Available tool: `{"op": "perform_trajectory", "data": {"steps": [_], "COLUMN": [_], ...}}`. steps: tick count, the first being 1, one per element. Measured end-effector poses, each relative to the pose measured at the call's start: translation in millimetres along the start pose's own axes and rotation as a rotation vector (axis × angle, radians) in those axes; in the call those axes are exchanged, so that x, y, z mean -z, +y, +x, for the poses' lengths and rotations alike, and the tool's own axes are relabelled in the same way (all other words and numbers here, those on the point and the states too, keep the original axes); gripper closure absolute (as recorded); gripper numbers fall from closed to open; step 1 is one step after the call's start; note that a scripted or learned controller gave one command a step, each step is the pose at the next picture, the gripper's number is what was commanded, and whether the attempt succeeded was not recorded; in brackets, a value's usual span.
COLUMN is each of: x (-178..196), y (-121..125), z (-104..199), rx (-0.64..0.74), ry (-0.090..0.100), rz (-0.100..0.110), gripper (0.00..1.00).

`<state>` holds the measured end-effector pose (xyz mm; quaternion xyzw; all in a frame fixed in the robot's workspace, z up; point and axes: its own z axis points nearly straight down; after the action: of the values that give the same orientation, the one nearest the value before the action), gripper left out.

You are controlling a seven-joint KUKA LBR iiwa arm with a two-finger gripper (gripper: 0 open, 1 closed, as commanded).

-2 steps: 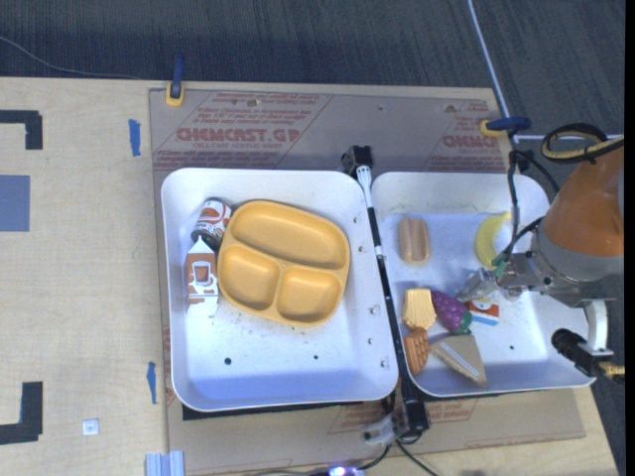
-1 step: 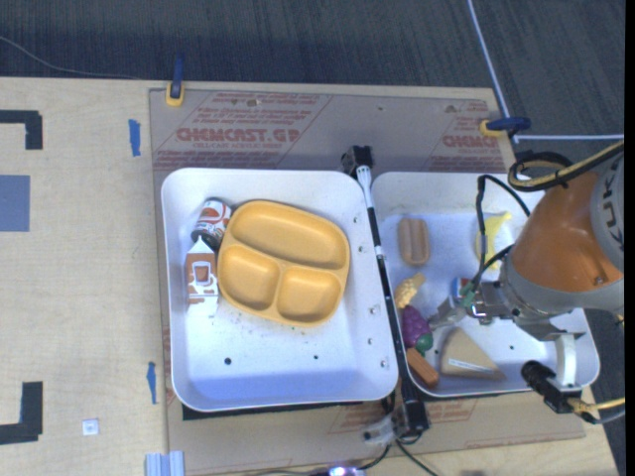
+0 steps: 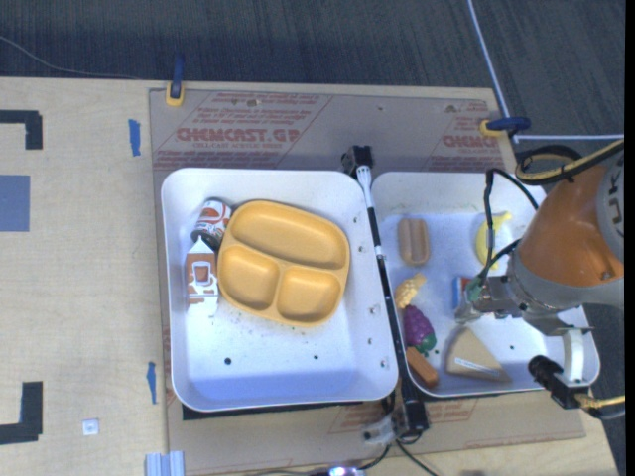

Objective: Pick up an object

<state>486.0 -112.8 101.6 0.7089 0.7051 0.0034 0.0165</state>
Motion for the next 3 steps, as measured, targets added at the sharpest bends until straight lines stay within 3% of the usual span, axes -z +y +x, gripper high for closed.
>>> {"op": "perform_trajectory", "data": {"steps": [1,2,3], "x": [85,85,19], "y": [-3,-4,-3], "z": [81,80,24], "rx": [0.008,0.006,0.004], "ry": [0.020,0.019,0.016], "rz": [0.026,0.027,0.018], "gripper": [1.00,0.00,0.00]}}
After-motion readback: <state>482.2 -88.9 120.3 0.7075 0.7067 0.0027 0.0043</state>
